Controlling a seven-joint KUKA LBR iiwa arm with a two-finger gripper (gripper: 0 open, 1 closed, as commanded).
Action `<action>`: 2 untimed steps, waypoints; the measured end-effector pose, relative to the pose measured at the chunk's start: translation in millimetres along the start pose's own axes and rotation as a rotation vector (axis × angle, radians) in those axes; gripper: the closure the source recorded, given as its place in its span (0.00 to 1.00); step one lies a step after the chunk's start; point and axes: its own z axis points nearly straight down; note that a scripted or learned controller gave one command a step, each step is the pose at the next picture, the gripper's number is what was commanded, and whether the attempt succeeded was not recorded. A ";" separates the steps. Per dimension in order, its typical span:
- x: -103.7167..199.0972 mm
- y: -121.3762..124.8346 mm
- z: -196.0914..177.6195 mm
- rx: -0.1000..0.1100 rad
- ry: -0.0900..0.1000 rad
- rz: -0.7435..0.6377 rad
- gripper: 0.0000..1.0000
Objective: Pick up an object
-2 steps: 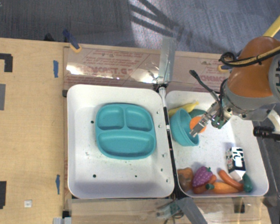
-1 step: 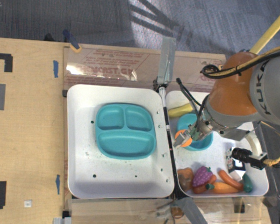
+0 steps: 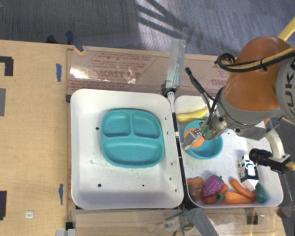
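My gripper hangs over the left part of the right bin, at the left rim of a blue bowl. A small orange piece shows between its fingers, and they are shut on it. The grey arm with its orange band covers the bin's back right. Along the bin's front edge lie purple grapes, a brown lump and orange carrots. A yellow item lies behind the bowl.
The left bin holds a teal divided plate. A black-and-white object stands at the right bin's right side. A metal divider runs between the bins. Cardboard covers the bench to the left.
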 end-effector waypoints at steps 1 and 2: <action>25.9 -24.4 23.7 0.012 0.006 -0.070 1.00; 42.4 19.2 -6.9 0.007 0.003 0.013 1.00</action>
